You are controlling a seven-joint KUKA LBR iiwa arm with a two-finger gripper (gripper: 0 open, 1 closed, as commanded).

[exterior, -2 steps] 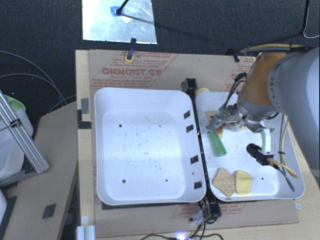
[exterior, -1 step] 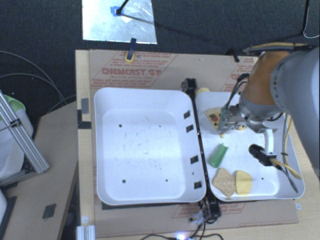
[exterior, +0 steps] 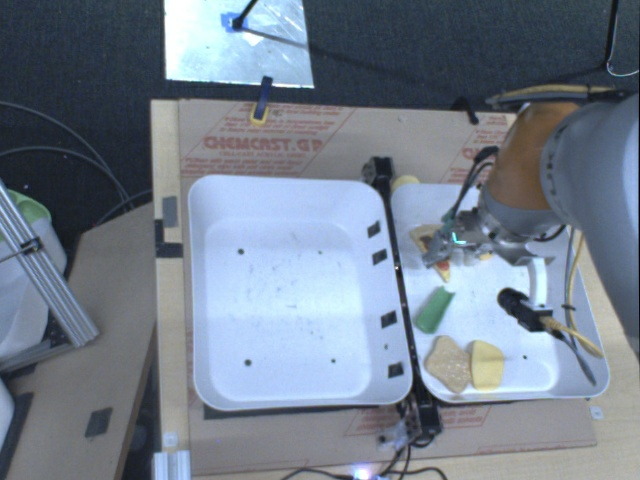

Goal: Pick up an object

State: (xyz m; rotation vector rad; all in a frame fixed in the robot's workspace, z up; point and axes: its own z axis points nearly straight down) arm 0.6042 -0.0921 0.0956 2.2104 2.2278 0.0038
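My gripper (exterior: 440, 253) is low in the right bin (exterior: 560, 378), near its left wall. It hangs over a small tan piece (exterior: 424, 235) and a small red and yellow item (exterior: 443, 272). Whether it touches either one I cannot tell. A green wedge-shaped object (exterior: 434, 311) lies just below the gripper. Further toward the front of this bin sit a tan biscuit-like piece (exterior: 449, 363) and, touching it on the right, a yellow piece (exterior: 488, 365).
The left bin (exterior: 215, 193) stands beside the right one, with a black divider (exterior: 396, 268) running between them. A pale yellow item (exterior: 404, 181) rests at the right bin's back rim. The arm (exterior: 580, 158) covers the right bin's back right part.
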